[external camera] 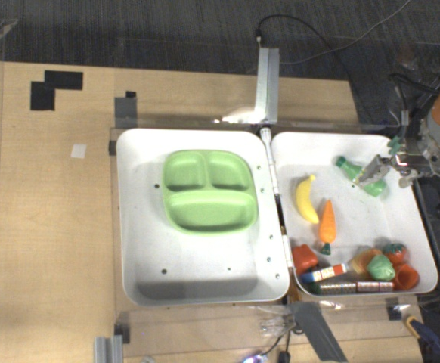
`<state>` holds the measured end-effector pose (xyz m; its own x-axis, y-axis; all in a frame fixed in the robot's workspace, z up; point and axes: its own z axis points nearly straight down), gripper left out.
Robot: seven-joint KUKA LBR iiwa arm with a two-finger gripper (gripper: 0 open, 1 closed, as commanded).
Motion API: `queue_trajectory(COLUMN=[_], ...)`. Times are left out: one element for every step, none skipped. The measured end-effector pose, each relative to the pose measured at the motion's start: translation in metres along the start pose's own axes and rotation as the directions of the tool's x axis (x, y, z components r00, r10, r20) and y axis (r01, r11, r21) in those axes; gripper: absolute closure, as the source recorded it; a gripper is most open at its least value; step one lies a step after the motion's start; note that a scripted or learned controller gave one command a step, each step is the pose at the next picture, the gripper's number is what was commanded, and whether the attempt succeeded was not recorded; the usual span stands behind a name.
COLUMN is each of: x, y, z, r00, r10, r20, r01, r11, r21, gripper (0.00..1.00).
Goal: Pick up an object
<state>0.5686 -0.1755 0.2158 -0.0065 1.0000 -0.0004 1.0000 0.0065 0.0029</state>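
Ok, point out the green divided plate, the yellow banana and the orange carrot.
green divided plate (208, 190): camera view, ridge between its compartments, left bin.
yellow banana (306, 200): camera view, middle of its curve, right bin.
orange carrot (326, 222): camera view, middle of its body, beside the banana.

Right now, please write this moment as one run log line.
claw: over right bin, at green toy | grasp: unclear | banana, carrot: lying in bin | green tray: left bin
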Motion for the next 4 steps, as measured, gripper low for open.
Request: queue_trajectory(x=[0.046,0.079,0.071,0.074], y=[-0.011,-0.010,0.003,0.005], z=[0.101,0.054,0.125,0.114], r00=[0.993,0.898,0.874,0.873], r10=[-0.119,-0.441,-0.487,-0.488], r20=[-0.001,0.002,0.007,0.006], r01=[0.119,0.441,0.487,0.488], r11=[0.993,0.898,0.873,0.873], r21=[0.001,-0.004,-0.011,-0.015], gripper=[0.00,0.00,0.00,1.00])
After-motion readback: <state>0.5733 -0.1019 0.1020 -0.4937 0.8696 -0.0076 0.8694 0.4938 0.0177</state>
